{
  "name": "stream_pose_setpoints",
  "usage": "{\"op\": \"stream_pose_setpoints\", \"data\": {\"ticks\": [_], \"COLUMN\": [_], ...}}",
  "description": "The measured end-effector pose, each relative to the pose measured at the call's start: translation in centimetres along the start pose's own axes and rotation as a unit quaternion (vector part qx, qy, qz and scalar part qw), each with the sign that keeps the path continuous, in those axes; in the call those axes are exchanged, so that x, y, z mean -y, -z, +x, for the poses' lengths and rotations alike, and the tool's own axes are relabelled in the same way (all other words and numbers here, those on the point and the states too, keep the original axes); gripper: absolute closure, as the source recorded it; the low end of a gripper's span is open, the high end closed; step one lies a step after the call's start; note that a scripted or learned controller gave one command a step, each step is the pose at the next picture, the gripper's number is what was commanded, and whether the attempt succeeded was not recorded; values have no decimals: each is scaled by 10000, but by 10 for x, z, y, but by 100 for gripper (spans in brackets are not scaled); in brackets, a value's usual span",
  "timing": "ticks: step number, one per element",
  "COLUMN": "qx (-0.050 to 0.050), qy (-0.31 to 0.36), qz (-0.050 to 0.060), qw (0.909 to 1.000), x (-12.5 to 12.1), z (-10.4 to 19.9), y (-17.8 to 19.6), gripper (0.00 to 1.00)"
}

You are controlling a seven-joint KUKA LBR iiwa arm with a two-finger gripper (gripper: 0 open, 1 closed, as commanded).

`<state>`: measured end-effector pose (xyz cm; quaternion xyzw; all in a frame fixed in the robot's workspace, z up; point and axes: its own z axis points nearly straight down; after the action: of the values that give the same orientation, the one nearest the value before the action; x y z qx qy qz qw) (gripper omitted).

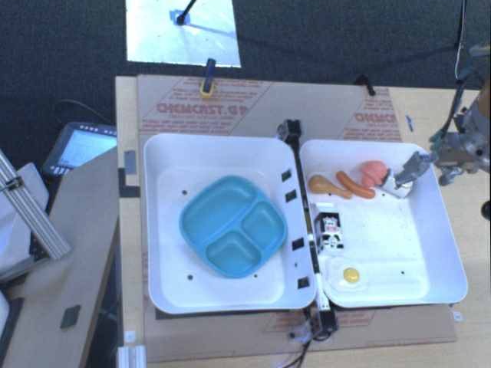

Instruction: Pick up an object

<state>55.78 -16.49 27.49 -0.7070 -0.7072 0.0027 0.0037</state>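
Dark blue carpet (61, 44) covers the floor around the pale wooden bench (126, 129). A shiny metal sheet (182, 21) lies on the carpet.

You are looking at a right bin (437, 244) whose far edge is crowding up: a pink lump (374, 172), a sausage (356, 184) and an orange drumstick-shaped piece (320, 183) are lying close together there, with the gripper (405, 176) sitting just beside the pink lump. A small cow-print carton (330, 231) is blocking the left wall, and a fried egg (350, 276) is taking the near-left corner. The bin's middle and right side are lying bare. In the left bin (165, 205), a blue divided plate (232, 225) is filling the centre, leaving only margins along the walls.
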Motion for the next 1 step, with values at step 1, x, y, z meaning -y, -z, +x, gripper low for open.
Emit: {"op": "stream_pose_setpoints", "data": {"ticks": [1], "qx": [11], "qy": [14], "qz": [-53], "qw": [10000], "x": [-2], "z": [0], "y": [6], "gripper": [0]}}
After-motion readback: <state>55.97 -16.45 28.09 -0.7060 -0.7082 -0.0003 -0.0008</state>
